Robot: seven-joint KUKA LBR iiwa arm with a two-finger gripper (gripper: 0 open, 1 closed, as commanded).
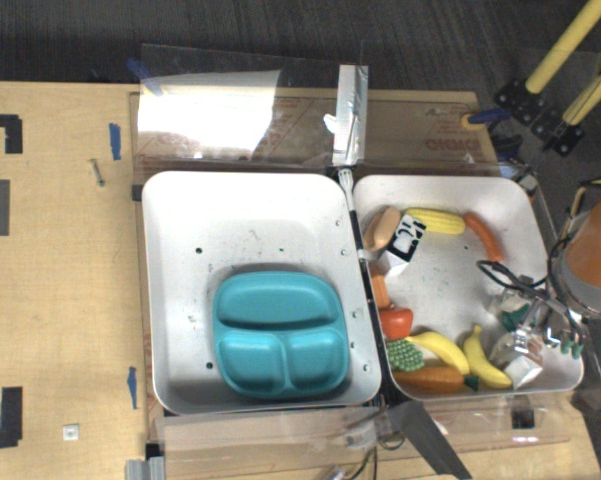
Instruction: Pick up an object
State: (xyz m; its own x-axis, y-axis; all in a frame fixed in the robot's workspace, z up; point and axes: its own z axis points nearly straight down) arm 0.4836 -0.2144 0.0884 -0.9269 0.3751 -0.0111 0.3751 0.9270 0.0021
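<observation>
Down at the near right corner of the right bin (510, 193), the gripper (525, 340) sits low among cables, just right of a banana (483, 360); whether it is open or grasping anything cannot be told. Toy food crowds this bin: corn (435, 221) and a hot dog (486, 238) far, a carrot (432, 377) near. Left bin (180, 218) carries a teal divided tray (278, 332).

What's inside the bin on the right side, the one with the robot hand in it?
The right bin holds toy food: a corn cob, a hot dog, a tomato and bananas. The gripper covers part of the near corner, so anything beneath it is hidden.
</observation>
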